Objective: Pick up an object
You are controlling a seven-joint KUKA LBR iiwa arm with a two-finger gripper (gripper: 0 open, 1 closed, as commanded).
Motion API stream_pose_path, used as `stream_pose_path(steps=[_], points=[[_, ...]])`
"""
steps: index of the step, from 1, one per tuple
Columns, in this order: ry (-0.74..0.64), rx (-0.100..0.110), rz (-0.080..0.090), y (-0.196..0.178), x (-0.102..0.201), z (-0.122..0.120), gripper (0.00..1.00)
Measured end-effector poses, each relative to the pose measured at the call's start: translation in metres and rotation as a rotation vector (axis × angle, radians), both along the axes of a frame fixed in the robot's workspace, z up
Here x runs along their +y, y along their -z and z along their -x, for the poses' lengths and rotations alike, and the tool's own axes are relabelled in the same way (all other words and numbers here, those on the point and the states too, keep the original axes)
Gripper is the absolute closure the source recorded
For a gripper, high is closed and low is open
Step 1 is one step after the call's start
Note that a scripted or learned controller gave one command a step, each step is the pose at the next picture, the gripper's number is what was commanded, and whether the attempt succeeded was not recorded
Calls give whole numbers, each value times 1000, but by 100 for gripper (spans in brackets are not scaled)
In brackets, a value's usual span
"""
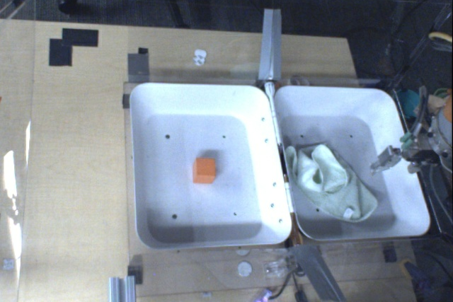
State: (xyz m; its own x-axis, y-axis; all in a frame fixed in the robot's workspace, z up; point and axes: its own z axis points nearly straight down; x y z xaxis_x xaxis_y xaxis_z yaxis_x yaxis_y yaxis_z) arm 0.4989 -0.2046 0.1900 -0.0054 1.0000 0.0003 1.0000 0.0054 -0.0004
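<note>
Orange and alone, a cube [204, 170] sits mid-floor in the left bin [141, 152], well apart from every wall, while a pale cloth [329, 182] is heaped in the right bin [396, 117]. The gripper [386, 160] is seen at the right bin's far side, above the floor; whether it is wide or closed cannot be told. A straight descent over the cube is judged best, since open floor is left all round it, with the ridge between bins to be cleared on the way.

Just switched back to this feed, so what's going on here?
The grey robot arm's pincer sits at the right edge of the right white bin, with nothing seen between its fingers. A crumpled pale green cloth lies in that bin, to the pincer's left. A small orange cube sits alone near the middle of the left white bin. Nothing has been picked up yet.
</note>
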Motion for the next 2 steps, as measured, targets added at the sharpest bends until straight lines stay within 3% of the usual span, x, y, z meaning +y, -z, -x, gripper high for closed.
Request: stream_pose_path(steps=[1, 2], points=[[6, -3, 0, 90, 0, -47, 0], [4, -6, 1, 80, 0, -48, 100]])
